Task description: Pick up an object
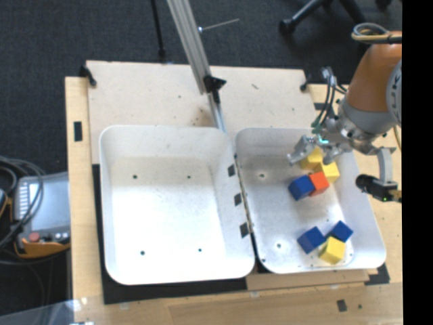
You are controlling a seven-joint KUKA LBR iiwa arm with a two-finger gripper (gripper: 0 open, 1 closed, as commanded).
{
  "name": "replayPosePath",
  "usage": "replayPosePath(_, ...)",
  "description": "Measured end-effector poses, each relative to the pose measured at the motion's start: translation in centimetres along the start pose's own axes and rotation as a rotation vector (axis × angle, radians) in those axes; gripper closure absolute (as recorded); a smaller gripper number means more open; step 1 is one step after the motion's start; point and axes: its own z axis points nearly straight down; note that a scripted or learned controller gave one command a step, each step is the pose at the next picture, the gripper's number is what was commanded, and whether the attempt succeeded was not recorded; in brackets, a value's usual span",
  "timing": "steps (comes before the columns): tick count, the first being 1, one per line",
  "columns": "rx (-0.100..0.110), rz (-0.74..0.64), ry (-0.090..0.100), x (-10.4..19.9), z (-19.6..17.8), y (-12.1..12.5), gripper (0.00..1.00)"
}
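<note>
My gripper hangs over the upper part of the right bin, reaching in from the right. A yellow block sits right at its tip, touching or just under it. A second yellow block lies just to the right. Below them an orange block rests against a blue block. Near the bin's front right corner two blue blocks and a yellow block huddle together.
The left bin stands beside the right one, with a ridge between them. A slanted aluminium rail rises from the bench behind the bins. A control pendant lies off the bench at the left.
</note>
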Motion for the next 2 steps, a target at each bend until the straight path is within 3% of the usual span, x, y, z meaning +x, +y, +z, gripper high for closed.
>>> replayPosePath(1, -0.005, -0.001, -0.002, 0.0, -0.3, 0.1, 0.00)
replayPosePath(2, -0.001, 0.001, -0.003, 0.1, 3.9, 0.0, 0.00)
